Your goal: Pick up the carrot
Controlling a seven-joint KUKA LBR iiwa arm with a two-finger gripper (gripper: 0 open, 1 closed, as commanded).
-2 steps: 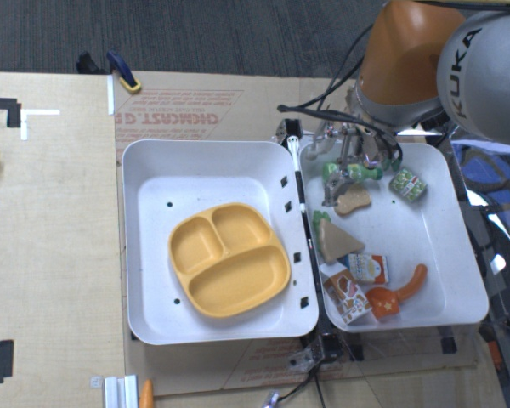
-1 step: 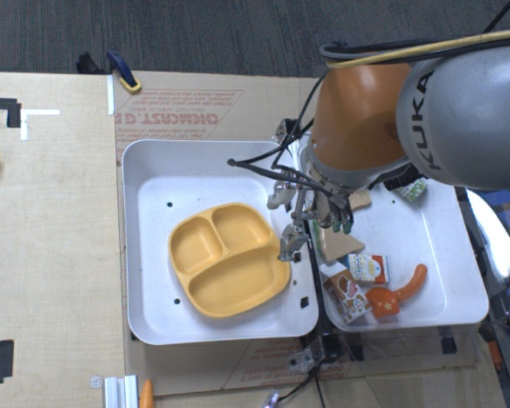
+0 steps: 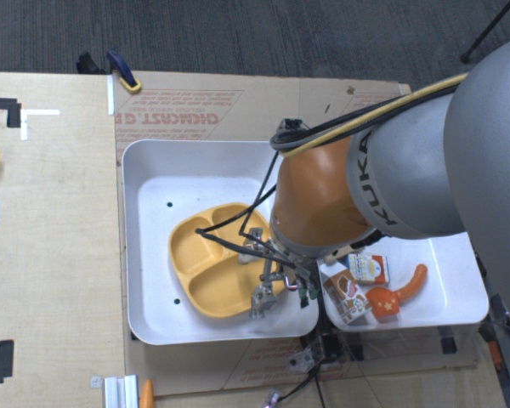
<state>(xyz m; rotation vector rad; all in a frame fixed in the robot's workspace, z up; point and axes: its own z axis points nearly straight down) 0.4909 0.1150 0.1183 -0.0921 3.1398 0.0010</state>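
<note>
The gripper [image 3: 268, 294] hangs over the yellow tray [image 3: 206, 262] in the left bin [image 3: 144, 253], fingers apart, empty; the carrot [image 3: 410, 282] lies near the right bin's [image 3: 459, 308] front edge; best cross over and close across its middle.

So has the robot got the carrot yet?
Not yet. The carrot lies in the right bin beside a tomato and two small cartons. The gripper hangs over the yellow plate in the left bin. Reaching and grabbing are both left.
</note>
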